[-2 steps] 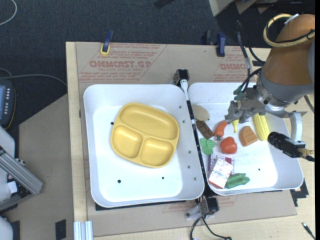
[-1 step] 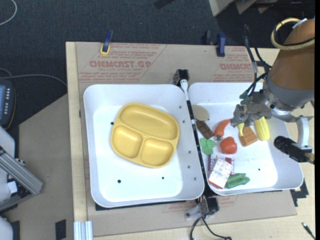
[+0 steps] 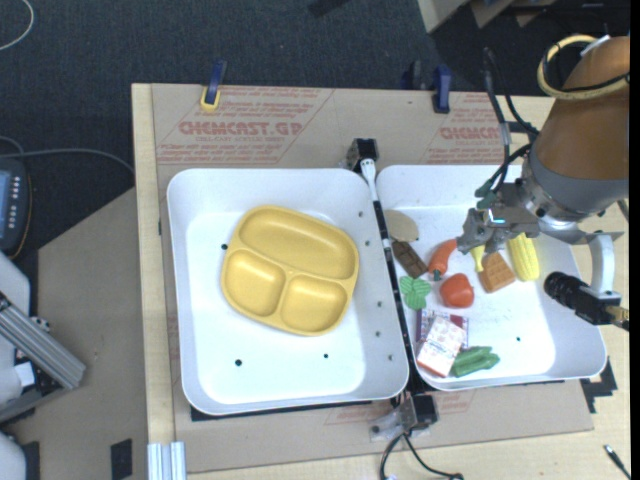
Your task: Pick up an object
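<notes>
Gripper sits low over the right bin, near its upper middle, hanging from the grey-and-orange arm that comes in from the right. Cannot tell how it is set: the wrist hardware hides the tips. Nothing is visibly held.

Progress: pick not yet made, as far as the view shows. All objects lie on the bin floor. Judged stage is approach or descent onto the cluster just below and left of the gripper. Left to do: close on one item, lift it clear.

Right bin contents:
- carrot, just left of the gripper, tilted
- tomato, below the carrot, close to it
- corn, just right of the gripper
- brown block, touching or nearly touching the corn's left side
- brown stick, by the bin's left wall
- green leaf, below the stick
- carton, near the front edge
- green pod, against the carton's lower right

Likeliest targets are the carrot, block or corn; cannot tell which.

Left bin: one yellow tray, three compartments, nothing in them, lying about mid-bin.
</notes>
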### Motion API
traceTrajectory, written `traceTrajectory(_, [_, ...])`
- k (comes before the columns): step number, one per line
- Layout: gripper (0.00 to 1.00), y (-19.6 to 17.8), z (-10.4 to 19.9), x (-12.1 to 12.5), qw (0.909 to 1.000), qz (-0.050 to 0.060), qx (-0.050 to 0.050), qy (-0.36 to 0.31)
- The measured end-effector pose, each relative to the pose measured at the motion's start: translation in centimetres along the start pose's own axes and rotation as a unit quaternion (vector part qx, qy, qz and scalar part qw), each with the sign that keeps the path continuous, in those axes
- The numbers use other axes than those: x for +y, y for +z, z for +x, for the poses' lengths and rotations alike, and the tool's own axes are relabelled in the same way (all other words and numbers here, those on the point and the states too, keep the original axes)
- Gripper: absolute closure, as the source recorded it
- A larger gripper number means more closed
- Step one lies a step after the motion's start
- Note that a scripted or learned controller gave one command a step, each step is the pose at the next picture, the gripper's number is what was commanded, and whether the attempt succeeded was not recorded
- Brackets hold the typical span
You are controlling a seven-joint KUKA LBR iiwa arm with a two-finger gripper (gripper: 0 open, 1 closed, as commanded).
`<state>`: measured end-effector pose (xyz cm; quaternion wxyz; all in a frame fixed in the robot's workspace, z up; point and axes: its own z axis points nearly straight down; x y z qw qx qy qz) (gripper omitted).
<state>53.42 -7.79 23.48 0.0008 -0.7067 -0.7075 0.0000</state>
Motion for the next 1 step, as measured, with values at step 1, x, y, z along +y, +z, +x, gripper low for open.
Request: traceTrajectory(1, [1.0, 1.84, -0.41, -0.45, 1.0, 0.001, 0.0, 0.001])
